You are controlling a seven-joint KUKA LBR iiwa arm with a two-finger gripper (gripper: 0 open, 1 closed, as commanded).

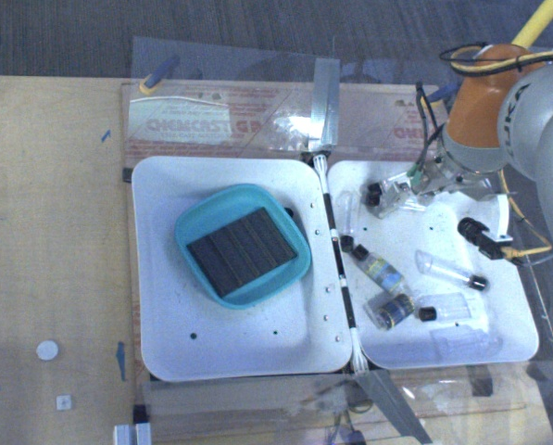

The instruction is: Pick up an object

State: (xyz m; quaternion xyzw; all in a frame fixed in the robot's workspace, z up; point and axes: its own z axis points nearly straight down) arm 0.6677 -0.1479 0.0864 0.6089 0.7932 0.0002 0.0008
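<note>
From my console the gripper sits low over the right bin, at about 11 o'clock from that bin's centre. Glare and clear plastic clutter the tip, so I cannot tell whether it is open or closed, or whether it has hold of anything. Just beside it, at its 9 o'clock, I see a small black-capped piece on the bin floor.

The other candidates for picking are all in this same bin. At 5 o'clock from the gripper lies a labelled bottle, slanted, with its black cap toward the divider. Below that, at the bin's 7 o'clock, is a dark bottle, also tilted. A clear tube with a black end lies near the bin's centre, and a clear bottle with a black cap lies at the bin's 6 o'clock, just beside the dark bottle.

The arm comes in from 1 o'clock, orange band uppermost.

Across the divider, the left bin holds a teal tray with a dark ribbed block resting inside it. At 8 o'clock on the bench I see a small white disc.
</note>
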